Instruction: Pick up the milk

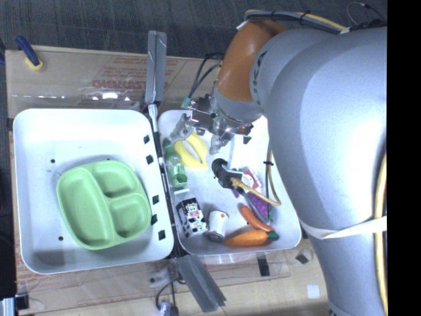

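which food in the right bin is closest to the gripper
The yellow banana, right at the gripper at the far end of the right bin. The orange carrots and cow-patterned milk carton sit at the near end.

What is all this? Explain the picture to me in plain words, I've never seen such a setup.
One camera looks down at a slant on a bench. The big grey shape with the orange band is a robot arm reaching in from the right. At its tip sits a two-finger gripper, which serves as its hand.

Two shallow white bins stand side by side. The left bin holds a green divided plate. The right bin holds a banana, a small cow-patterned milk carton, a small white container, a carrot, a purple vegetable and a few more items.

The gripper hangs over the banana with its fingers apart and holds nothing. The milk carton, which it is meant to pick up, lies untouched nearer the bottom of the picture.
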You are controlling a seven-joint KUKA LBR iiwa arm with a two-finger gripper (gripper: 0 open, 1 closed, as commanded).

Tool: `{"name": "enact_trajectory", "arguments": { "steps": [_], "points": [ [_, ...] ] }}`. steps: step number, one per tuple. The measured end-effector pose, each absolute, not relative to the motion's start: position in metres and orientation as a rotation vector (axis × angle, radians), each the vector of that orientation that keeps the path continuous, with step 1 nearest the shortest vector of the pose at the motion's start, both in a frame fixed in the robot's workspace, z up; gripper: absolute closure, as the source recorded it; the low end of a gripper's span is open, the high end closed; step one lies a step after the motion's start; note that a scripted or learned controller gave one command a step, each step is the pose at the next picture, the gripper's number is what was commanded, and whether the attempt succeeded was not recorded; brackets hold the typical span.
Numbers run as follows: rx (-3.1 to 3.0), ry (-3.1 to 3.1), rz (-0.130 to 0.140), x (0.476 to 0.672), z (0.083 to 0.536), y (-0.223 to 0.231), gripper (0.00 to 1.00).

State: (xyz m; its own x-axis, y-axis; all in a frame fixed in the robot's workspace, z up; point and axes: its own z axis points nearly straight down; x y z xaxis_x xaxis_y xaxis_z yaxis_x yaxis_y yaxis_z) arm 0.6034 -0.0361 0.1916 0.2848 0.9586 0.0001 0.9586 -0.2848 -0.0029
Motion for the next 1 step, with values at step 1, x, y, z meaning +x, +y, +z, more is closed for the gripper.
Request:
{"name": "enact_trajectory", "arguments": {
  "steps": [1],
  "points": [
    [-2.427, -1.988, 0.005, 0.5130, 0.1908, -0.0566, 0.00]
  ]
}}
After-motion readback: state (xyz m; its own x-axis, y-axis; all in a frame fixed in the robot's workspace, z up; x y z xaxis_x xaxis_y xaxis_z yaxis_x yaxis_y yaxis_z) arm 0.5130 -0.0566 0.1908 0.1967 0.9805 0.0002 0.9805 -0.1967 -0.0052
